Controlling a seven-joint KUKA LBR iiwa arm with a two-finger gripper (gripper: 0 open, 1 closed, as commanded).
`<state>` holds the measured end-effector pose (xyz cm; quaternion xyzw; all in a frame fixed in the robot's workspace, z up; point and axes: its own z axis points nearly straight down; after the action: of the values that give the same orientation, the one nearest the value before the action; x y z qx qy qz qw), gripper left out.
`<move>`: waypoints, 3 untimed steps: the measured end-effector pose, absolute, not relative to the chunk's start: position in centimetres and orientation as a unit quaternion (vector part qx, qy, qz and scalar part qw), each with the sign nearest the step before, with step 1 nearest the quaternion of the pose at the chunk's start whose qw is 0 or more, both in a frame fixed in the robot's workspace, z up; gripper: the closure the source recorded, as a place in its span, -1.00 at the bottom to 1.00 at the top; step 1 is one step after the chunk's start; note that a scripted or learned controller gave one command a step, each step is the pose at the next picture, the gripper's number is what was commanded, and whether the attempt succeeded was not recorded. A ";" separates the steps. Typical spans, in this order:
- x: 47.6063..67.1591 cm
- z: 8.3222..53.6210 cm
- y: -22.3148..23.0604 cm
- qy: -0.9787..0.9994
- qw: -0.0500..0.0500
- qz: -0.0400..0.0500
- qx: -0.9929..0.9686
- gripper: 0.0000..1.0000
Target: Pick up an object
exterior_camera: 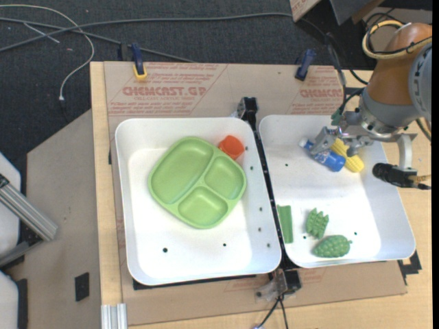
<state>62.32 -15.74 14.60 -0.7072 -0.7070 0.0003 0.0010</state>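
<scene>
Arm over the right of two white bins, tool (341, 137) low among small toys.

The left bin (130, 204) held one green divided plate (197, 181) with one orange piece (232, 145) touching its 1 o'clock edge. The right bin (391, 218) held three green pieces at 6 o'clock: a stick (285, 223), a small leafy piece (316, 222) and a knobbly one (332, 246). At 12 o'clock lay one blue-grey toy (324, 152) beside one yellow piece (352, 162); whether the tool gripped anything could not be told.
</scene>
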 end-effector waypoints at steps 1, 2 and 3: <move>62.2 10.0 -15.0 -0.707 -0.005 -0.002 -0.707 -1.00; 63.0 9.7 -15.3 -0.708 -0.012 -0.005 -0.706 -1.00; 63.2 11.1 -15.6 -0.707 -0.016 -0.005 -0.707 1.00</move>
<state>63.15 -15.59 11.12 -0.7070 -0.7070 -0.0053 -0.0156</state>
